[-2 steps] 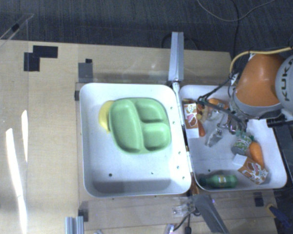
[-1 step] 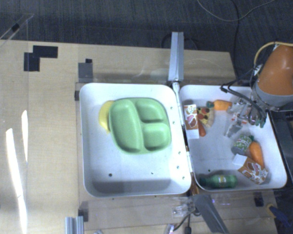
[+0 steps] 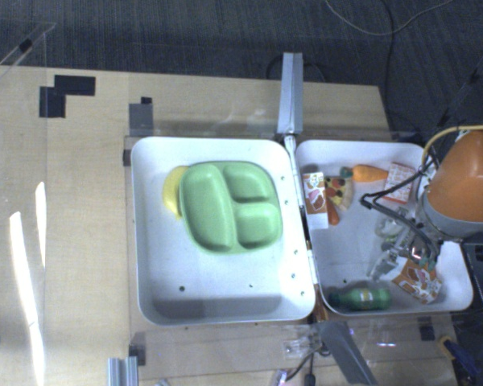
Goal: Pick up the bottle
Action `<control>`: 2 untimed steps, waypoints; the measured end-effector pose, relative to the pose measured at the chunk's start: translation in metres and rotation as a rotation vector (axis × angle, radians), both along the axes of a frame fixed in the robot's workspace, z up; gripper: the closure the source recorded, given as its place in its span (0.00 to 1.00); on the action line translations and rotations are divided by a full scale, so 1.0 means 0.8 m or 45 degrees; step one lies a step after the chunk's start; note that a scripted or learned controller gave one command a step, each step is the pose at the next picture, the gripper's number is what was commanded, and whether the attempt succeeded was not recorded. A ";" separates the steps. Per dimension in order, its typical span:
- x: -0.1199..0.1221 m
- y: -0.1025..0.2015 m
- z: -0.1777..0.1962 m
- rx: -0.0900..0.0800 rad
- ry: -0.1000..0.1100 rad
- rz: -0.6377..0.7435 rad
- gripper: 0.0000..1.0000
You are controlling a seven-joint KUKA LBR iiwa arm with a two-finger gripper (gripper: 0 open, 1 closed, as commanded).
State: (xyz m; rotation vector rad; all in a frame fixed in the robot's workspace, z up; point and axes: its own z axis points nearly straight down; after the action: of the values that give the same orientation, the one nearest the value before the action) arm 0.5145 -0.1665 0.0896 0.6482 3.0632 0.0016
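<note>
The bottle (image 3: 361, 297) is green with a dark cap end and lies on its side along the front wall of the right bin (image 3: 346, 240). My gripper (image 3: 393, 254) hangs over the right part of that bin, up and to the right of the bottle and apart from it. Nothing shows in the gripper. The orange band of the arm (image 3: 465, 185) hides the bin's right edge.
An orange-and-white snack packet (image 3: 419, 281) lies just right of the bottle, under the gripper. A small carton (image 3: 315, 200), a carrot (image 3: 370, 174) and a red-and-white packet (image 3: 400, 178) sit at the right bin's back. The left bin (image 3: 217, 304) holds a green divided tray (image 3: 229, 205) over a yellow object (image 3: 172, 191).
</note>
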 end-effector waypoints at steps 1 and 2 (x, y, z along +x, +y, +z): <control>0.068 0.092 0.002 0.003 0.001 -0.067 0.00; 0.091 0.098 0.000 0.002 0.000 -0.042 0.00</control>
State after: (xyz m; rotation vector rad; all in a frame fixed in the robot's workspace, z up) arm 0.5873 -0.0881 0.0895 0.6992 3.0520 0.0032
